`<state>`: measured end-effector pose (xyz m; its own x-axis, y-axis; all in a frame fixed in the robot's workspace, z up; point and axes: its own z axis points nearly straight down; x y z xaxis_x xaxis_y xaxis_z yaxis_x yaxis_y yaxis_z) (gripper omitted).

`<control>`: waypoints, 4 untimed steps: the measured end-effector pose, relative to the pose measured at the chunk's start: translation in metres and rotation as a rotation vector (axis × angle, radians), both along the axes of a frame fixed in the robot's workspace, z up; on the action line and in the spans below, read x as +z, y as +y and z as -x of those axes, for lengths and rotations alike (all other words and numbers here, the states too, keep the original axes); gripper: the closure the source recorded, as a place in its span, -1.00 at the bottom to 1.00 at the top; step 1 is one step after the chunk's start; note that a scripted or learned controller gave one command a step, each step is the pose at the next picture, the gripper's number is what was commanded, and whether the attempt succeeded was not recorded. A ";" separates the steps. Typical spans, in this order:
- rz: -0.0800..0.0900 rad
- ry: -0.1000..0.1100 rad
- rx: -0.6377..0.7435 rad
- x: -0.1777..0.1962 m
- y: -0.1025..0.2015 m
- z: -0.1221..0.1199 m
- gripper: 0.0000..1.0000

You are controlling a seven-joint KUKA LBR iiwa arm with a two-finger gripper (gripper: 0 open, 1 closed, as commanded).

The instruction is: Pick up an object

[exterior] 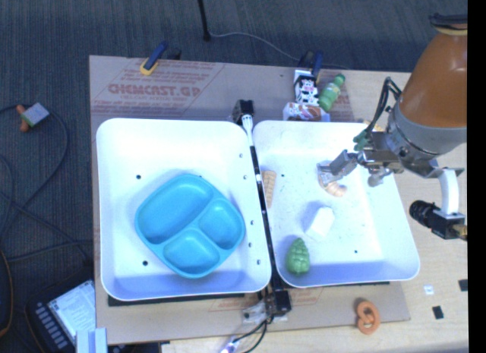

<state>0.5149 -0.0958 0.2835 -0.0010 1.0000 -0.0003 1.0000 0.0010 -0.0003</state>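
Two white bins are sitting side by side on the table. The left bin (114,215) is holding one blue divided tray (190,224). The right bin (395,256) is holding three things: a green toy (298,256), a white block (320,221) and a small orange-white piece (332,185). The pincer (339,166) is hovering just above that piece; whether it is clenched I cannot tell.

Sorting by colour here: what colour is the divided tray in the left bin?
Light blue; the divided tray shows plainly in the camera view.

Bright even light, soft shadows, slight overall blur.
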 end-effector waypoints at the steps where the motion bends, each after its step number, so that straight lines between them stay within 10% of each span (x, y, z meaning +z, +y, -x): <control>1: -0.001 0.006 -0.002 -0.140 -0.037 -0.003 -1.00; 2: -0.001 0.001 0.000 -0.185 -0.015 -0.062 -1.00; 4: -0.001 0.003 -0.002 -0.185 -0.014 0.032 -1.00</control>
<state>0.4830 -0.1094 0.0989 0.0005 1.0000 0.0008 1.0000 -0.0005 -0.0029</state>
